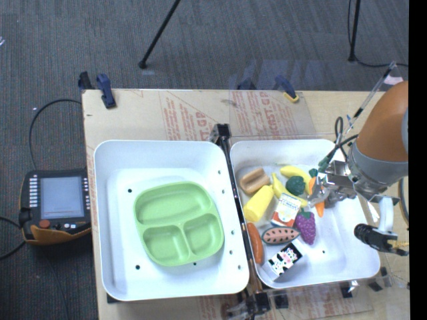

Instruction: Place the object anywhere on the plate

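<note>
Green plate (179,224) sits in left bin (113,172); pincer (319,195) state unclear above toys.

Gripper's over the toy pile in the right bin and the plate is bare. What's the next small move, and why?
Probably a short descent onto one toy. The gripper sits over the pile by the carrot and broccoli, with nothing visibly between its fingers, and the green plate in the left bin has no toy on it.

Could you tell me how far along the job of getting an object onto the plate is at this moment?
Nothing is placed so far: the green plate in the left bin carries no object. The gripper is down among the toy foods in the right bin, near the carrot. Grasping, carrying across and setting down all remain.
</note>
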Available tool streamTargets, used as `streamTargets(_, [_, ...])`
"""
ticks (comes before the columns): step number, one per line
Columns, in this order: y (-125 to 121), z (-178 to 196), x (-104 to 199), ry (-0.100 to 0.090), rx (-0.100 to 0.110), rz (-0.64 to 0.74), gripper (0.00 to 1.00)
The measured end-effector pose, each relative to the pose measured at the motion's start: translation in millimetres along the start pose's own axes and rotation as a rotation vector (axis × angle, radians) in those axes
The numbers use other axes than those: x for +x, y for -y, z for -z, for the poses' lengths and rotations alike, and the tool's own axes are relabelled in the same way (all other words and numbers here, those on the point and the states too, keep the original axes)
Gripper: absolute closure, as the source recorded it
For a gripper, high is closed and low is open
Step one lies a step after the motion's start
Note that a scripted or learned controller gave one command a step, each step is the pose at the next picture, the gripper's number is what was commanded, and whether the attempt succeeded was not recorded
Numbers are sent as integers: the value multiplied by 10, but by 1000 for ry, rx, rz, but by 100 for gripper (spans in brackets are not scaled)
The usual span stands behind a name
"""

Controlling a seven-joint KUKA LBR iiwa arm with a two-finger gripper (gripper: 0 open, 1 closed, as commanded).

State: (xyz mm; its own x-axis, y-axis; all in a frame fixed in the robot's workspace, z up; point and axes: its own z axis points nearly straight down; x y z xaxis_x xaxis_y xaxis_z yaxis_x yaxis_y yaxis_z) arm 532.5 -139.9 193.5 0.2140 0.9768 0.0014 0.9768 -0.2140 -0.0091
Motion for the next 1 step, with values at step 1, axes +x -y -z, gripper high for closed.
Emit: streamTargets(1, [-190,312,272,0,-4,-163,100])
